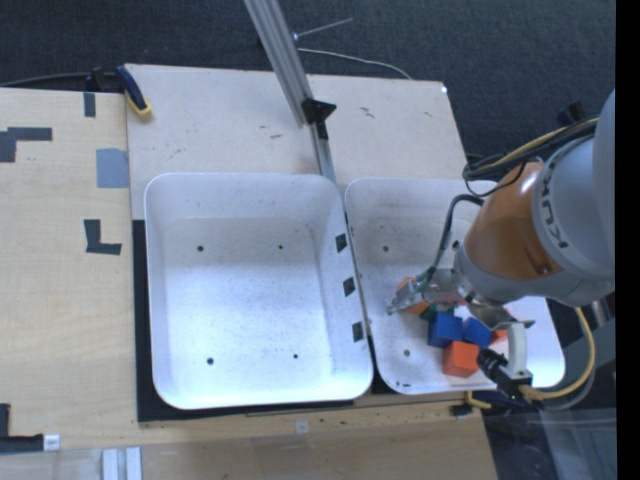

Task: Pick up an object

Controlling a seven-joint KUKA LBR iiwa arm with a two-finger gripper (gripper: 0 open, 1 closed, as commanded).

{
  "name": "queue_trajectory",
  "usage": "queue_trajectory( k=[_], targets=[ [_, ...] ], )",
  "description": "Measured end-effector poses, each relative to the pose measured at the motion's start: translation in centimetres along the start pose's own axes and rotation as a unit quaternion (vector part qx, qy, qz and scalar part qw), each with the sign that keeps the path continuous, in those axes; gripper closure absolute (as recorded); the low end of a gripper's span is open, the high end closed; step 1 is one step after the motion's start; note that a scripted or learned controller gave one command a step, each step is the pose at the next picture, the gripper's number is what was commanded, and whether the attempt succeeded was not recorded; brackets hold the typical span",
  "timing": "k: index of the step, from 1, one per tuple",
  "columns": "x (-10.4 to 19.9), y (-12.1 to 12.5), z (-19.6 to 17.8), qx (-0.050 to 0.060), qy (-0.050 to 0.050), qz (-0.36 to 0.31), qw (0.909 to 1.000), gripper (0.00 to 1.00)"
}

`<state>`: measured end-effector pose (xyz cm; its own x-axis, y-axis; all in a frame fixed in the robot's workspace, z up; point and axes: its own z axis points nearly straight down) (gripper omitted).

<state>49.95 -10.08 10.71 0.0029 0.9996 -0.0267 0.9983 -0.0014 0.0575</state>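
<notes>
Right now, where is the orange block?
The orange block sits in the right bin, near its front edge, just below the blue block and under the arm.

Two white bins (250, 288) are sitting side by side; one blue block (447, 329) and one orange block (461, 358) are lying in the right one.

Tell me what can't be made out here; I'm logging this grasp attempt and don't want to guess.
- Hand: the wrist with the orange band covers most of it in the camera view; its grip can't be judged.
- Blue block and orange block: partly under the arm, full shapes hidden.
- Small orange piece by the hand: too small to identify.
- Right bin: far side covered by the arm.
</notes>
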Motion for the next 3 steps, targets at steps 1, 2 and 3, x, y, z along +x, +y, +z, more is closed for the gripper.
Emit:
queue_trajectory(
  k=[1,2,3],
  targets=[
    [-1.9,2.6,0.2,0.013,0.010,-0.002,0.9999,0.00],
    [-1.9,2.8,-1.0,0.010,0.010,-0.003,0.9999,1.00],
    [-1.8,2.7,-0.9,0.011,0.010,-0.003,0.9999,0.00]
  ],
)
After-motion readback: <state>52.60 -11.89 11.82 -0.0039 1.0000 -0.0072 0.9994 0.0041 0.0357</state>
